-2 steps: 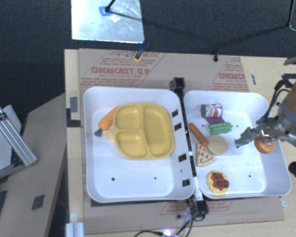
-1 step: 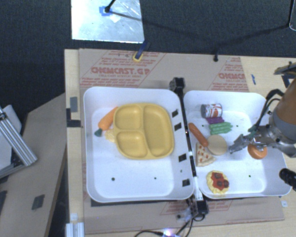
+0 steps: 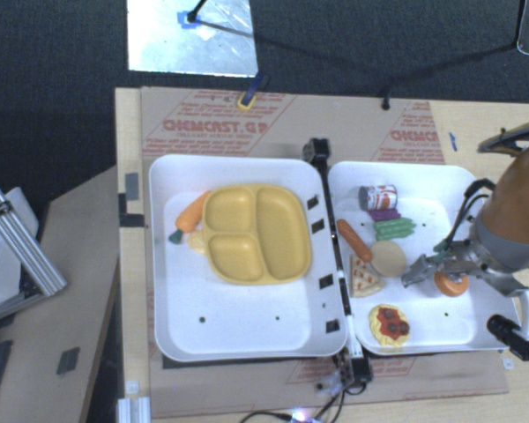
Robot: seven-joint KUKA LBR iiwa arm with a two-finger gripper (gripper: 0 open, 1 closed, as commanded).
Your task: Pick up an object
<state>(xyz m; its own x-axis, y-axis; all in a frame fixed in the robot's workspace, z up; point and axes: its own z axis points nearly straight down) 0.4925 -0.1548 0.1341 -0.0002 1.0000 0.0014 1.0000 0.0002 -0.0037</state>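
Note:
In the right bin (image 3: 458, 183), my gripper (image 3: 430, 270) hangs low over the floor at the middle right. A small orange round object (image 3: 452, 284) lies right beside and partly under it. Just left of the gripper sit a tan round disc (image 3: 389, 258) and a pizza slice (image 3: 364, 278). Further left lies a red sausage (image 3: 352, 238). A green toy (image 3: 394, 228) and a small can (image 3: 379, 197) are behind them. A little plate of spaghetti (image 3: 390, 323) rests near the front wall.
The left bin (image 3: 172, 315) holds a yellow divided plate (image 3: 256, 233) with a carrot (image 3: 192, 211) at its left edge. A black hinged divider (image 3: 328, 236) runs between the bins. The arm's orange band (image 3: 522, 203) looms over the right bin's right side.

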